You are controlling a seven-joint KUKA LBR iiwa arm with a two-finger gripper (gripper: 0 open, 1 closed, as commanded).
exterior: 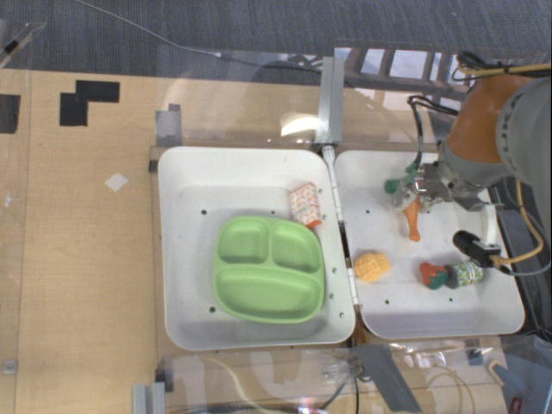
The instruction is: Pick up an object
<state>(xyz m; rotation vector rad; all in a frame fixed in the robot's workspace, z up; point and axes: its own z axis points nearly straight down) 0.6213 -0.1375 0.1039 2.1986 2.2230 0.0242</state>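
1. Green divided plate [269,269] lies in the left bin [185,231], a small pink-and-white packet [304,203] touching its far right corner.
2. Right bin [379,313] holds a yellow corn-like toy [372,266] and a red-and-green toy [447,275].
3. Gripper [414,203] hangs above that bin, an orange carrot-like piece [412,218] pinched between its fingers and dangling.

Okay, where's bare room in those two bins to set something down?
Left bin: bare floor left of the green tray and along the top. Right bin: bare strip along the bottom below the yellow ball. Crowded near the gripper and orange toy.
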